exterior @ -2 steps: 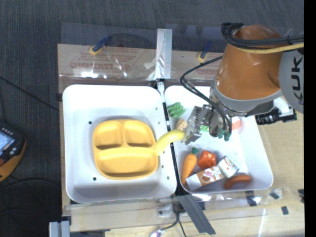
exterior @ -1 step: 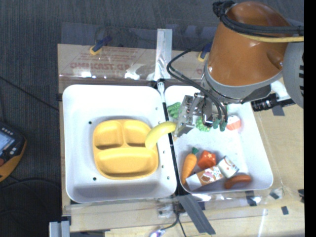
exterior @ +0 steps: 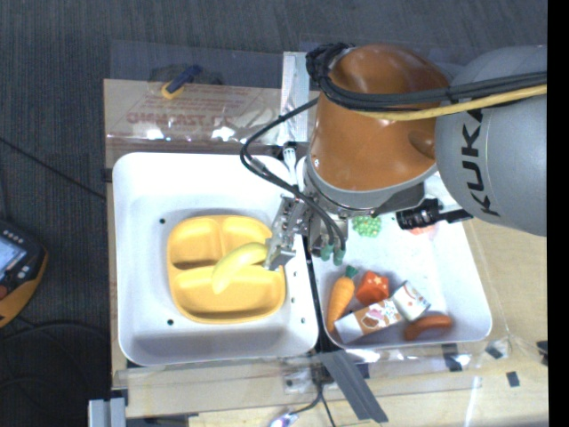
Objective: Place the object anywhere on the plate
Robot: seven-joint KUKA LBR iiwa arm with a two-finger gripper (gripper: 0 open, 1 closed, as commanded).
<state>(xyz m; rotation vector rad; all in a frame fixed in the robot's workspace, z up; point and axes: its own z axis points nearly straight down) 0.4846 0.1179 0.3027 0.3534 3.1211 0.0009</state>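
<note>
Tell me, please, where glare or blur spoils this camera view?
Camera view: glare whitens the left bin's rim and the plastic sheet behind it; the tool looks slightly soft beside the banana on the yellow plate; the arm hides part of the right bin.

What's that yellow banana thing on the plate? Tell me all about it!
The banana is pale yellow-green, smooth and shiny like plastic, so it looks like a toy. It is long and slightly curved. It lies slantwise across the yellow plate, over the plate's ridges, in the left bin. Its upper right end sits right at the gripper; whether it is pinched there is hard to tell.
</note>
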